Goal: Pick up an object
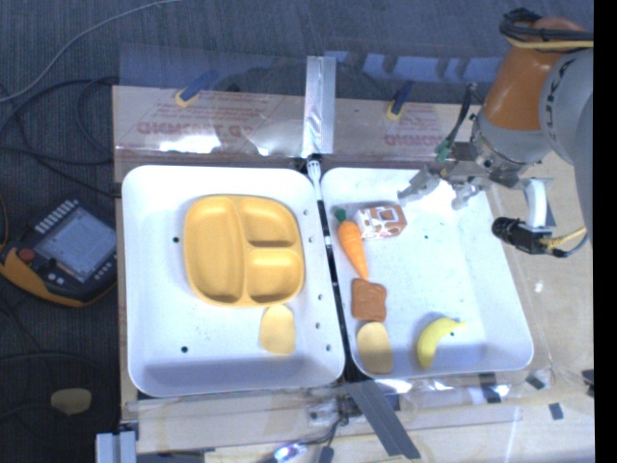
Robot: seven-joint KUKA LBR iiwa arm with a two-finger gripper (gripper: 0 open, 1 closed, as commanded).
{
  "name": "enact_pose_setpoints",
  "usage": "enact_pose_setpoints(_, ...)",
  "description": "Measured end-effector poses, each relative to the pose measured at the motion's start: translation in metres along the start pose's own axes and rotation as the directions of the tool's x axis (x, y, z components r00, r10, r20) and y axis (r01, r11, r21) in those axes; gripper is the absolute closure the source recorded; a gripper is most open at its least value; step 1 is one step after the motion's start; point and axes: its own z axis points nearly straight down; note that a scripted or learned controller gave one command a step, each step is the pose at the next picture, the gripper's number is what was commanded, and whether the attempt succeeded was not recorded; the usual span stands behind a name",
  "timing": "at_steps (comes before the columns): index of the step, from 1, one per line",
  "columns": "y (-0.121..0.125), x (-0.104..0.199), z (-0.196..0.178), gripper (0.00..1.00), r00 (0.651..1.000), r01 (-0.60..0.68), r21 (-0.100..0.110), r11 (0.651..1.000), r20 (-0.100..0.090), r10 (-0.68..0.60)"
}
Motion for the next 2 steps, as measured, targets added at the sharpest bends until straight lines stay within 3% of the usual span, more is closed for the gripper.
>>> enact_pose_setpoints(1, -0.092, 0.045, 0.074, 0.0, 0.999, 0.048, 0.002, 0.999, -0.001, -0.048)
enact_pose_setpoints(2, -0.037, 0.084, 0.007, 0.0, 0.992, 0.125, -0.001, 0.992, 0.001, -0.125)
